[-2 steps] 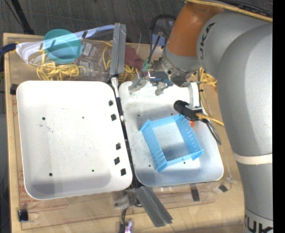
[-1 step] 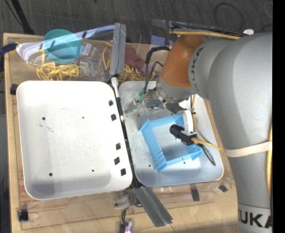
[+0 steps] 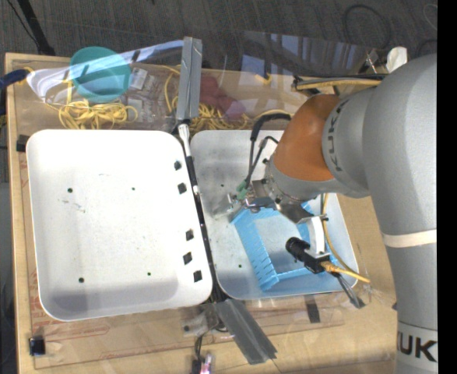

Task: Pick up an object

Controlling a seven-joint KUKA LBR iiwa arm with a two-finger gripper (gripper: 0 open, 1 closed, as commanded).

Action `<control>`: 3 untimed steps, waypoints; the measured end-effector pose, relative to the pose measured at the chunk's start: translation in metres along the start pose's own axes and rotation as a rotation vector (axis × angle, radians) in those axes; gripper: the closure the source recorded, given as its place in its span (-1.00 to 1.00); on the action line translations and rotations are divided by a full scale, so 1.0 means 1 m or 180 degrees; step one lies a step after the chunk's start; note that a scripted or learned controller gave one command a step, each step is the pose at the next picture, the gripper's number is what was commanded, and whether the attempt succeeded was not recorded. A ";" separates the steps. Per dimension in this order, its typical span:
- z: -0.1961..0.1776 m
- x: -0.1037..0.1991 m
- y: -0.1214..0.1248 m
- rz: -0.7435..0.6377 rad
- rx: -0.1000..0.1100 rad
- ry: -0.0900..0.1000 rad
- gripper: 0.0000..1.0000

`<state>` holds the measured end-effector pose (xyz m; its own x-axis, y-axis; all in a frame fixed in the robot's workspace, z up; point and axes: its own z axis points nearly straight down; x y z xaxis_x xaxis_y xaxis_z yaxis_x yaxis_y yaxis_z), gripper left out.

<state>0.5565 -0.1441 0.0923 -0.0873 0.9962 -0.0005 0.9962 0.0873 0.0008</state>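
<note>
The claw (image 3: pixel 249 202) is low in the right bin (image 3: pixel 220 162), over the far end of the blue brush (image 3: pixel 255 244) lying toward the bin's near edge. Whether it grips cannot be told, and lifting seems not yet done.

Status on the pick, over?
Gripper low in right bin, at blue object, far end. Grasp not visible. Arm hides part of the object.

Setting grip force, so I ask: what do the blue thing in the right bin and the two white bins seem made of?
Blue thing: likely moulded plastic, matte; even light-blue colour, comb-like teeth along one edge. Left bin and right bin: probably hard white plastic, smooth, with rounded corners; the right one shows grey scuffs. Coated metal cannot be ruled out.
</note>
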 end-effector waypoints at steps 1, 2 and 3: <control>-0.009 0.001 0.000 -0.0022 0.0007 0.0001 1.00; -0.115 0.063 0.032 0.0006 0.0013 0.0006 1.00; -0.150 0.021 0.053 -0.0804 0.0012 0.0003 1.00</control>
<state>0.6076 -0.1185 0.2422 -0.3334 0.9428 0.0006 0.9428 0.3334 -0.0029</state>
